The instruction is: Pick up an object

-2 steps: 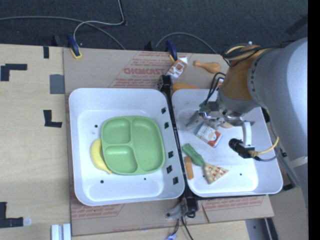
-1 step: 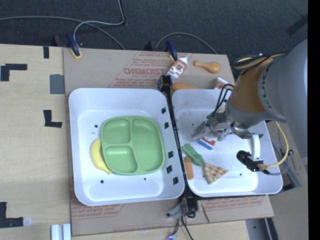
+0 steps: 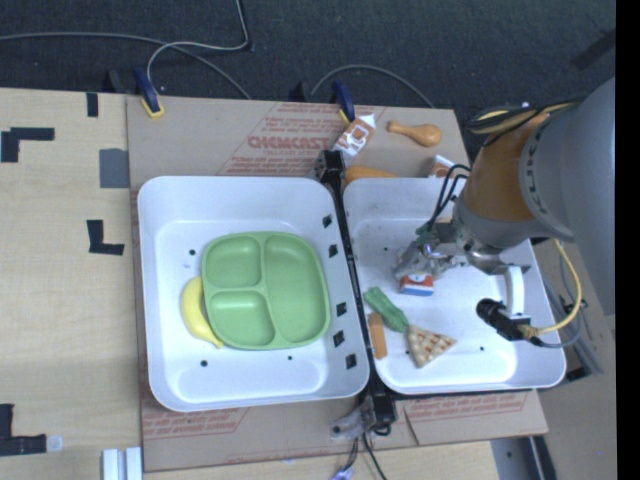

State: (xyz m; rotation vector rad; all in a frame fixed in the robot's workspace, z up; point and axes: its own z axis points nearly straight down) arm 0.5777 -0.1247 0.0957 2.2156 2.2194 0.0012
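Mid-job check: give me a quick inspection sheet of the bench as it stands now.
Surface: two white bins, left bin and right bin, on cardboard sheet.
Job's things: right bin holds small carton, green pod, orange stick, pizza slice.
Clutter: green divided plate over banana in left bin; snack packet and tan toy outside.
Grippers: end effector low over the carton.
Cables: grey cable behind; yellow cable on arm.
Surroundings: dark floor, blue clamps.

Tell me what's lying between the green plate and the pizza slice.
In the camera view, the green pea pod and carrot stick lie between the plate and pizza slice.
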